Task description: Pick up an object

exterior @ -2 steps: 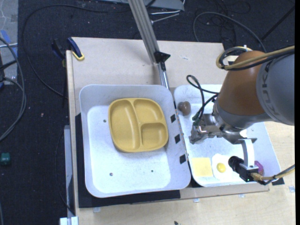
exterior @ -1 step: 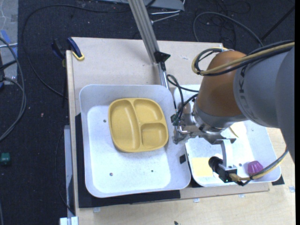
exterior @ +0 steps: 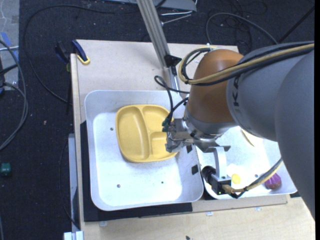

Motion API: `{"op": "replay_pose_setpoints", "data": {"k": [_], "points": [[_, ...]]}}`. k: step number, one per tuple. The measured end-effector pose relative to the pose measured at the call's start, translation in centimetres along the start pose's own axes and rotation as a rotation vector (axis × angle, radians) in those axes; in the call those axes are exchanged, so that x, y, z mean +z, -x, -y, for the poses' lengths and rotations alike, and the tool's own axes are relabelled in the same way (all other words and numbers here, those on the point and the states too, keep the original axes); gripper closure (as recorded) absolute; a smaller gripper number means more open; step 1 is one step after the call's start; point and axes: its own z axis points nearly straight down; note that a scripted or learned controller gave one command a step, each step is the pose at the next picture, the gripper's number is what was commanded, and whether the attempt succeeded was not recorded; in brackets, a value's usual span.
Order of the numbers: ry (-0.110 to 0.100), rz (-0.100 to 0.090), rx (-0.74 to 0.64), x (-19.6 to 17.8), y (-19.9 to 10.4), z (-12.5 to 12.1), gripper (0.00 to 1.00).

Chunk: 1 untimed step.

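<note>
Tool sat at the yellow divided plate's right edge in the left bin; its grip state was unclear, lifting remained.

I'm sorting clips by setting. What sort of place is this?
Most likely a robotics lab, not a home or kitchen. A big robot arm reaches over two white bins on a plywood bench, with loose cables across the dark floor. A yellow tray lies in one bin.

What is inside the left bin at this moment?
A yellow divided plate lies in the left bin, toward its upper right. The gripper sits at the plate's right edge, and the arm covers that corner, so anything beneath it cannot be seen.
</note>
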Motion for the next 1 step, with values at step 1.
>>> {"op": "replay_pose_setpoints", "data": {"k": [1], "points": [[-0.001,0.002,0.007,0.05,0.37,-0.02,0.00]]}}
